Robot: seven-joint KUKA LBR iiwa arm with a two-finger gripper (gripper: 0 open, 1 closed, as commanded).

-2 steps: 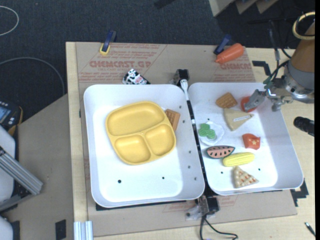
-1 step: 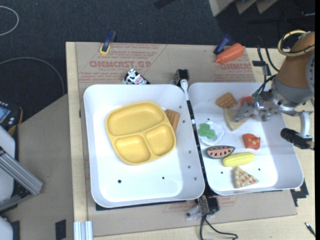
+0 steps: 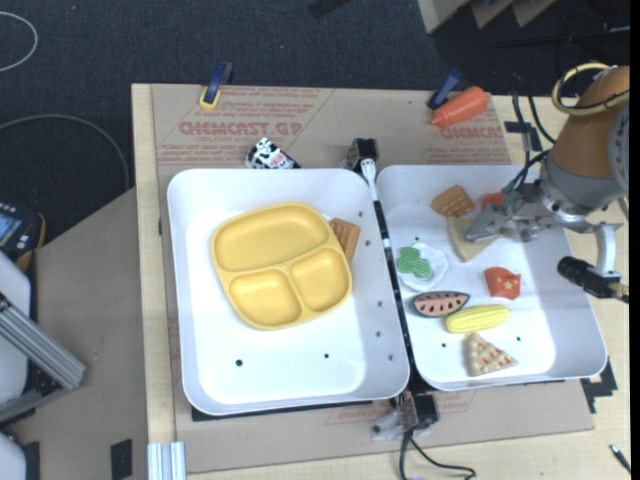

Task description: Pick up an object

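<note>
A: What do we see, starting with the biggest things?

B: We see the bench point(image 3: 150, 268), a tan board with red lettering, bearing two white bins. The left bin point(image 3: 200, 348) holds a yellow divided plate point(image 3: 280, 265) with three compartments, and that plate is our landmark. A waffle-like brown piece point(image 3: 347, 236) sits touching the plate's right edge.

A: And the arm?

B: The grey arm point(image 3: 590, 168) with its orange band comes in well to the right of the plate, over the upper part of the right bin point(image 3: 570, 353). Its gripper point(image 3: 487, 230) hangs low over a pale, flat, bread-like piece point(image 3: 466, 240). We cannot tell how its hand is set, so we cannot say it has anything.

A: What lies in that bin?

B: All of it is right of the plate. A second waffle piece point(image 3: 453, 202) lies up toward the far side, just beside the gripper. A green leafy toy point(image 3: 414, 263) is nearest the plate. Below it we see a watermelon slice point(image 3: 441, 303), then a yellow corn cob point(image 3: 478, 318) touching the slice, and a pizza slice point(image 3: 489, 355) lowest. A red piece point(image 3: 503, 282) sits apart, further right.

A: Outside the bins?

B: Beyond the plate, on the bench, a small black-and-white cow-patterned toy point(image 3: 268, 154) lies. Further right is an orange carrot-shaped toy point(image 3: 461, 107).
</note>
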